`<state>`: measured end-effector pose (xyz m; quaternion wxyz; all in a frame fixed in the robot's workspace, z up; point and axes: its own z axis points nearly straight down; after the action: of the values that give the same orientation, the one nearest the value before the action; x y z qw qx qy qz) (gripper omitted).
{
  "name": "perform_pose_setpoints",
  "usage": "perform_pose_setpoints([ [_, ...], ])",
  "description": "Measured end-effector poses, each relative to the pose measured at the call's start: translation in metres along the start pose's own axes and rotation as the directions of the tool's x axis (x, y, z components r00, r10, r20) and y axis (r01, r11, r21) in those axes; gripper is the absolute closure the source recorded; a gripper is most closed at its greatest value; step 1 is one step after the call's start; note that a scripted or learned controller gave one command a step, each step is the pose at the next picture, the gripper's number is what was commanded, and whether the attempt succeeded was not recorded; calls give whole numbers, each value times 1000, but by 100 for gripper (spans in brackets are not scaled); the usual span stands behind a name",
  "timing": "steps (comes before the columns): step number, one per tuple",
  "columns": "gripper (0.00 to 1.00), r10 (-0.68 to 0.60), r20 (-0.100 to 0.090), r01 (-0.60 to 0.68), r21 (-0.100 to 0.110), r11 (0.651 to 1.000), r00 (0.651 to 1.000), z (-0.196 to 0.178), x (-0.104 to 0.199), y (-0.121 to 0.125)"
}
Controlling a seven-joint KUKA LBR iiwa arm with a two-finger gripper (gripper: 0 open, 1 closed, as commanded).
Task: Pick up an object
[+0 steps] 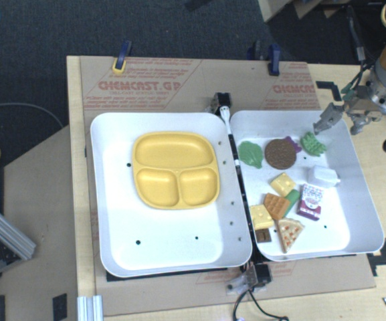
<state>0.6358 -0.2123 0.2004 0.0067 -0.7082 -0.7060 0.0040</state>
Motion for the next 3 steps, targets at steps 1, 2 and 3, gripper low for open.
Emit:
perform_pose_setpoints([
  [1,0,-3,4,3,-15,1000,1000,-9,1,3],
  [2,0,-3,2,3,-10,1000,1000,35,2,-2],
  [3,0,-5,3,5,-11,1000,1000,82,-1,5],
])
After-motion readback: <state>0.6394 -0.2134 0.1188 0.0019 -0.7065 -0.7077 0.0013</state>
